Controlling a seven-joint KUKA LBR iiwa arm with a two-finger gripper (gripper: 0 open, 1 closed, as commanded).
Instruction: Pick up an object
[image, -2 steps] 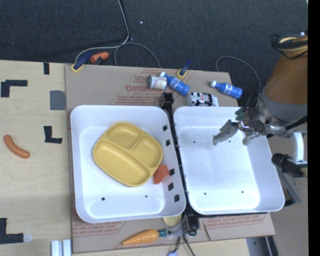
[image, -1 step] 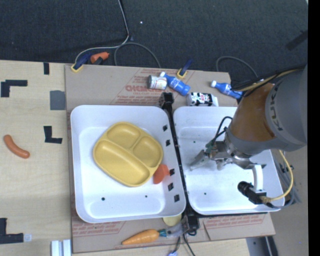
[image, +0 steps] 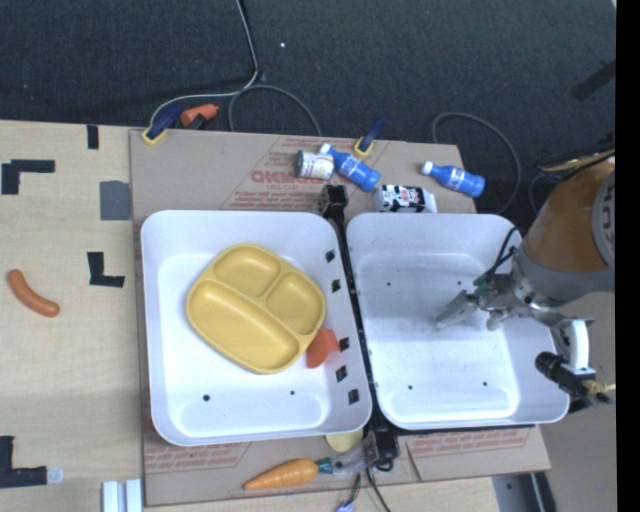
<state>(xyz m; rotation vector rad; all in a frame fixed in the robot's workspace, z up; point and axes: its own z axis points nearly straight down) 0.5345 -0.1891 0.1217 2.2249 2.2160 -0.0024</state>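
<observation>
I see my gripper (image: 462, 308) low over the right bin (image: 400, 400) near its right wall, spread wide and grasping nothing, likely reaching down. The nearest pickable objects, a yellow plate (image: 255, 305) and an orange piece (image: 321, 348), lie in the left bin (image: 170, 400).
</observation>
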